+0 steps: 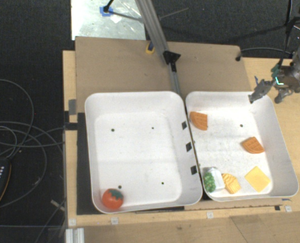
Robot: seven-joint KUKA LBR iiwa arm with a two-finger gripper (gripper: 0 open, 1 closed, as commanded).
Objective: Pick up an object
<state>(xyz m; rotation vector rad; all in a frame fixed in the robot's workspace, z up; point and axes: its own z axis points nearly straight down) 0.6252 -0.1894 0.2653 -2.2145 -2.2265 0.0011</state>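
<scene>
The gripper (267,92) hovers over the far right corner of the right bin (284,151), fingers (256,93) spread apart and holding nothing. In this bin lie two orange wedges (199,120) (252,145), a yellow block (257,178) and a green-and-white item (212,179). A red tomato (112,198) sits in the left bin (96,135).

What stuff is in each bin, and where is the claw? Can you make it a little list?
left bin: one tomato, in the near left corner
right bin: five food pieces
far left: orange wedge
right side: orange slice
near edge: green and white piece, yellow ridged piece, yellow square
claw: over the right bin's far right corner, open, holding nothing
</scene>
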